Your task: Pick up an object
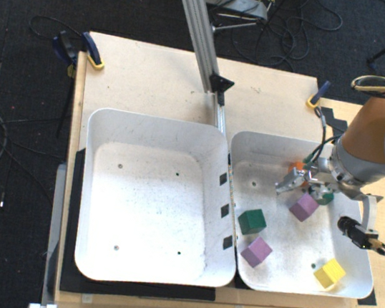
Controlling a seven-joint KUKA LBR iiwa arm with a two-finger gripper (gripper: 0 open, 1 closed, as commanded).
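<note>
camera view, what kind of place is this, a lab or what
Probably a robotics lab or test bench: a robot arm reaches over two white bins on a clamped wooden board, small coloured blocks lie in the right-hand bin, and loose cables trail across the dark floor.

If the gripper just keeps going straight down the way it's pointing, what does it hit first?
Probably the purple block lying right under the gripper in the right bin. Depth is hard to judge from this slanted view, so it could instead slip past the block's edge and meet the bin floor.
</note>
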